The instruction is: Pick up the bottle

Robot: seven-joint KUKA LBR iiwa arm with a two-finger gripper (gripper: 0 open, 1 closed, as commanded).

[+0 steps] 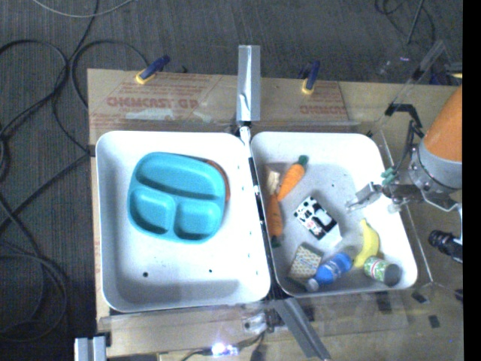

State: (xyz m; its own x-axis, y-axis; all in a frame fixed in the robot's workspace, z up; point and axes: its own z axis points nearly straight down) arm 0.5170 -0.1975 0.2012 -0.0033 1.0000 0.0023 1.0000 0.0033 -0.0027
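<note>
Task barely begun, judging by layout. Gripper [370, 194] sits over the right bin [376, 150], near its right wall, approx mid-depth. Can't tell whether the fingers are released or clenched, as they're too small and blurred; nothing visible between them, so no grasp to report.

Bottle [331, 270], clear w/ blue cap/label, lies on its side on the bin floor, below and slightly left of the gripper in the view, toward the bin's near edge. Apart from the gripper, not touching it.

Clutter around the bottle, rel. to the gripper:
- banana [367, 244]: directly below, between gripper and bottle, its lower end just beside the bottle
- green-topped jar [383, 270]: below, right of the bottle
- patterned pad [306, 260]: below-left, up against the bottle's left end
- black/white box [315, 217]: left, slightly below
- carrot [290, 179]: left, a bit above

Left bin [105, 224] holds a blue divided tray [179, 195], well apart to the left; irrelevant.

Left to do, in my judgement: move above the bottle, descend, close on the body, lift. Banana and pad crowd it, so a clean grip looks tight.
</note>
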